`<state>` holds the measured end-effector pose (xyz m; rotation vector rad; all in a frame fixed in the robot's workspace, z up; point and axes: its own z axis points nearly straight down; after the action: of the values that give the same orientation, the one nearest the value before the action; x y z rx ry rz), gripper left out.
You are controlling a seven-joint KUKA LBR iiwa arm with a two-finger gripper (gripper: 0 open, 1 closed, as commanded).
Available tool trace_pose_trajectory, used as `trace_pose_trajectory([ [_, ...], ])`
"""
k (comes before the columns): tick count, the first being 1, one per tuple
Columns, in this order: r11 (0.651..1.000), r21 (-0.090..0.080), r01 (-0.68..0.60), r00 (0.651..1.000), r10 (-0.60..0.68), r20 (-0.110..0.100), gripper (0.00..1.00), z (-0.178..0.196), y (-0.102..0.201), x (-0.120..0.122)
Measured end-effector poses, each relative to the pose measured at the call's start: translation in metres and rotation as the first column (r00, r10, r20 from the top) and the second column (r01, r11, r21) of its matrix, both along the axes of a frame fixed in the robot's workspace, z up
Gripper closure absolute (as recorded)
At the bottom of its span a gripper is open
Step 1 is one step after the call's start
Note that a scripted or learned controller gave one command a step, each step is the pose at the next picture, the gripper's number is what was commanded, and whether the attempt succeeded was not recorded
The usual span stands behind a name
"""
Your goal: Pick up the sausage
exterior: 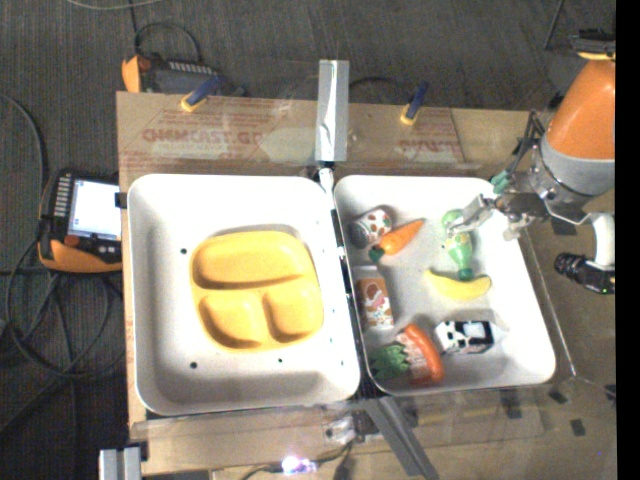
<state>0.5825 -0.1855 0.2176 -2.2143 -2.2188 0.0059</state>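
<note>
Sausage untouched in the right bin, gripper above that bin's far right side.

We take the reddish-brown cylinder with a pale label for the sausage [375,302]. It lies against the left wall of the right bin [535,363], about halfway along that wall. In the same bin, the carrot [401,237] and a small red-and-white cup [372,225] lie towards its far left corner. A red-and-green toy [409,356] sits at its near left corner, and a black-and-white toy [467,336] lies near its front wall. The banana [460,286] and a green bottle [460,249] lie around its middle. The gripper [492,215] hangs over the bin's far right part, and we cannot tell whether it is spread or pressed together. The left bin [160,368], touching the right bin's left wall, holds a yellow divided tray [258,288].
</note>
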Motion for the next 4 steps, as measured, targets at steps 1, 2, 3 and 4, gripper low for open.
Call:
trace_pose_trajectory([
  [1,0.979,-0.008,-0.203,0.979,0.203,0.017,0.00,-0.105,0.033,-0.041],
  [2,1.000,-0.008,0.021,1.000,-0.021,0.023,0.00,-0.130,0.049,-0.094],
  [3,1.000,-0.008,0.023,1.000,-0.023,0.020,1.00,-0.123,0.049,-0.093],
  [4,1.000,-0.007,0.023,1.000,-0.022,0.019,0.00,-0.123,0.049,-0.093],
])
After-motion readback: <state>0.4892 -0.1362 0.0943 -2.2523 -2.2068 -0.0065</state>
